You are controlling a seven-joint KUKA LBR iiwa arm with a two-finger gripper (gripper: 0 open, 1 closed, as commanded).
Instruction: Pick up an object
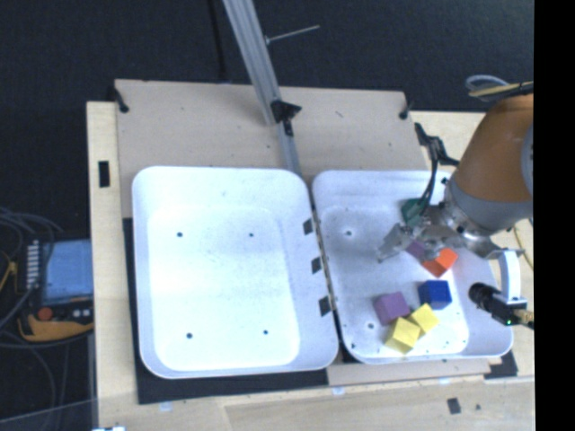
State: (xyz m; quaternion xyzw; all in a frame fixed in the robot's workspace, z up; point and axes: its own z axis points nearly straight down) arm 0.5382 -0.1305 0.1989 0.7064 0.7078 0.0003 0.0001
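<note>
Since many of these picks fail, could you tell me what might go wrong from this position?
1. The claw sits low in the right bin, over bare floor beside the orange block; closing there may grab nothing.
2. The blue block, purple block and yellow blocks lie crowded together, so a grasp there could push neighbours or catch two.
3. The arm covers part of the bin, possibly hiding objects beneath.

Overhead light is blowing out both white bins (pixel 225 268), washing their surfaces nearly featureless. The surrounding floor (pixel 54 34) is sitting almost black. Whole frame is reading soft and grainy; shadows are staying faint.
</note>
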